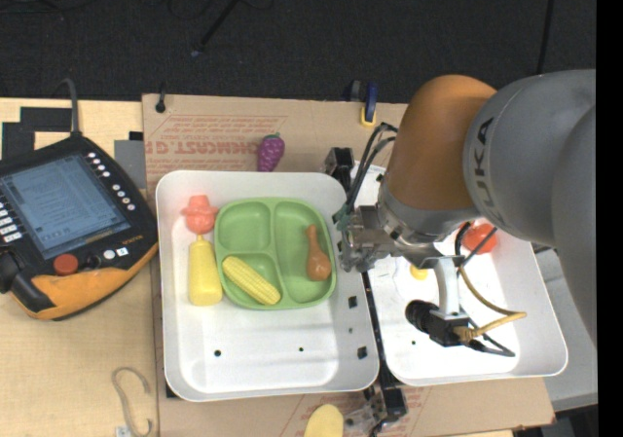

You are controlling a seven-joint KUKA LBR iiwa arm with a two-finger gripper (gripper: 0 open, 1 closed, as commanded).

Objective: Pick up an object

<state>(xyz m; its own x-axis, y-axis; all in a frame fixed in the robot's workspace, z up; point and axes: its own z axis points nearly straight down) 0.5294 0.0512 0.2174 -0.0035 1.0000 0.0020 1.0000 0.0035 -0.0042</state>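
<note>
Green plastic divided plate [255,227] sits in the left bin [255,357], taking up its middle and 3 o'clock side, with a yellow corn cob [251,280] lying across the plate's 7 o'clock compartment and a brown drumstick-looking thing [316,254] in the 3 o'clock compartment. Just off the plate's 9 o'clock edge there's a yellow bottle-shaped toy [203,272], and right above that at 12 a pinkish-orange toy [199,214], the two looking like they touch. The arm [506,163] comes in from 3 o'clock and hangs over the divide between the bins, its gripper [356,242] low near the plate's 3 o'clock rim, but I honestly can't tell how it's set or whether it has anything. In the right bin [531,328] there's an orange-red object [477,239] peeking out at the arm's edge and a small yellow bit [421,273] near the middle. Out on the surface: a purple grape bunch [271,152] at 12 of the left bin, a teach pendant [68,221] way over at 9, and a yellow lemon-ish thing [324,420] at 6
</note>
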